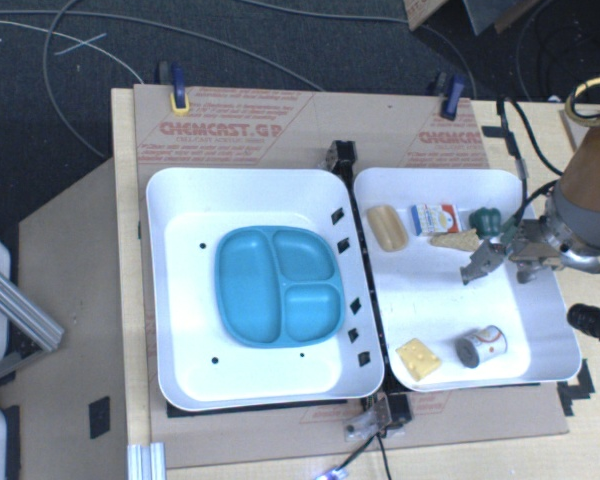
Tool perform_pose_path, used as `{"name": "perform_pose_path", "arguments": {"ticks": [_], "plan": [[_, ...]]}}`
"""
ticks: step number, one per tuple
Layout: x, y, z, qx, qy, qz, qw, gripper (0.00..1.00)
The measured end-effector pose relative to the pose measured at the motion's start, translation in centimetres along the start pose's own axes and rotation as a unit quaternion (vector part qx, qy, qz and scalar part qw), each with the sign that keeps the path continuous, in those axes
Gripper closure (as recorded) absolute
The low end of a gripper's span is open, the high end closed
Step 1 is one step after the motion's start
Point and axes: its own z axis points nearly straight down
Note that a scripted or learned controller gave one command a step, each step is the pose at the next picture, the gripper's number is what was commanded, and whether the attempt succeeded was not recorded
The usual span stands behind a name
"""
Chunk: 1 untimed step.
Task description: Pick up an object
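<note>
Two white bins are sitting side by side on the desk (130, 268). The left bin (170, 268) is holding one blue divided plate (280, 285). The right bin (540, 348) is holding five things: a tan bread roll (387, 227), a small carton (435, 217), a green piece (485, 220), a yellow cheese wedge (418, 358) and a small can (481, 346). The pincer (502, 264) is hanging at frame right over the right bin, its fingers spread apart and gripping nothing. Two clamps are pinning cardboard at the top; cables are trailing over dark floor.
</note>
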Motion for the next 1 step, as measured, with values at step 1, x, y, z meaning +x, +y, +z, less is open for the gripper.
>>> {"name": "perform_pose_path", "arguments": {"ticks": [1], "plan": [[0.05, 0.32, -0.73, -0.007, -0.001, -0.002, 1.0, 0.0]]}}
